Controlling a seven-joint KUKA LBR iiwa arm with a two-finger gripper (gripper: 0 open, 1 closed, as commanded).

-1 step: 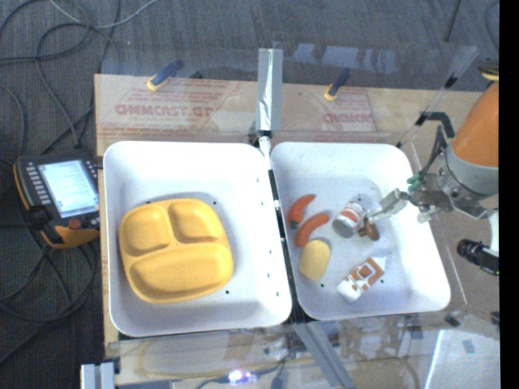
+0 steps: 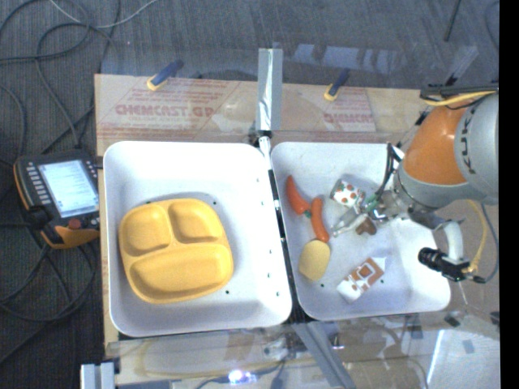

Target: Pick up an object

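Camera view: bench (image 2: 203, 108), dark carpet (image 2: 49, 63).

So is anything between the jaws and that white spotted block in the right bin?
Nothing visible. The gripper hangs just right of the spotted block, with bare bin floor between them; the carrots lie on its far side.

Glossy yellow plastic tray (image 2: 175, 248), smooth white bins (image 2: 243, 162)

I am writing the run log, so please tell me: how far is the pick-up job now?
Done: the arm has reached into the right bin. In hand: the gripper is low among the objects, beside the spotted white piece. Left: nothing is visibly lifted; the carrots and yellow piece lie on the floor.
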